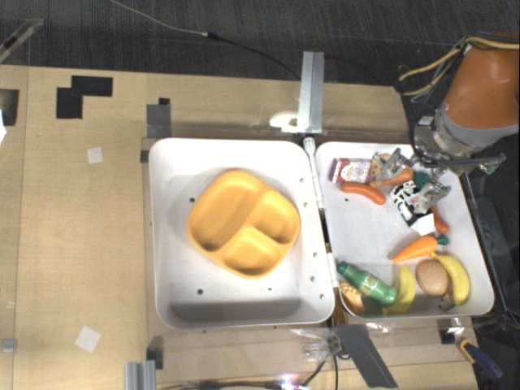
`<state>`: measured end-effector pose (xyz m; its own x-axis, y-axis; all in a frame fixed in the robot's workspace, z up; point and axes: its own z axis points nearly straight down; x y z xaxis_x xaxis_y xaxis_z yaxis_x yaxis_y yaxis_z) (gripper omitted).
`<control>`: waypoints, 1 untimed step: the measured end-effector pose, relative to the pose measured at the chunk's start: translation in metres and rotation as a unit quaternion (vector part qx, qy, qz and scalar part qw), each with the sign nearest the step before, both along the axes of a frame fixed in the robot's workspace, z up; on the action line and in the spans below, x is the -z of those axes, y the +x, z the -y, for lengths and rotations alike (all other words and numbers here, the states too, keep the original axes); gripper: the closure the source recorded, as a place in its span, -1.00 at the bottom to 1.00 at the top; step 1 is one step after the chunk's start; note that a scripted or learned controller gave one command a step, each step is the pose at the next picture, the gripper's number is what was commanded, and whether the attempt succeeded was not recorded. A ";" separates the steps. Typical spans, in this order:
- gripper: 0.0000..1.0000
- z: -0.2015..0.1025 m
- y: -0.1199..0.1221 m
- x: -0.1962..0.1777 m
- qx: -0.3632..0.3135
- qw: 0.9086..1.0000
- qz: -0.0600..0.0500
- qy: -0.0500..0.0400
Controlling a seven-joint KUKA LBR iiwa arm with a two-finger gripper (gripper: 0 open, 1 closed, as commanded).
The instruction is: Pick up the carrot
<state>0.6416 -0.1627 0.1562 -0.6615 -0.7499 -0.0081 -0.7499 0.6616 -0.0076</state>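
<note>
Two white bins sit side by side on the bench; left bin (166, 299) bears a yellow divided plate (244, 222), right bin (479, 295) bears the clutter of toy food; carrot (416, 249) lies on its side in the right half of the right bin, tip toward the bin's middle, green top toward the right wall, just above the banana (459, 279) and the brown potato-like piece (432, 278), apart from both by a narrow gap; gripper (414, 177) hangs over the upper part of the same bin, among a red sausage-shaped piece (363, 192), a small printed packet (351, 170) and a black-and-white cow-patterned item (410, 199); whether its grip is released or clenched cannot be told, the parts being too small and tangled with clutter; nothing reads as grasped; judgement: gripper stands short of the carrot, so the pick is not yet made; a green bottle (370, 284) lies along the lower wall, clear of the likely approach; crowding near the carrot's thick end may foul a wide grasp.
</note>
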 end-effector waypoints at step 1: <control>-1.00 -0.008 -0.085 0.067 0.187 0.982 0.000 0.001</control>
<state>0.5563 -0.1548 0.0890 -0.8906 -0.4546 -0.0097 -0.4546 0.8907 -0.0060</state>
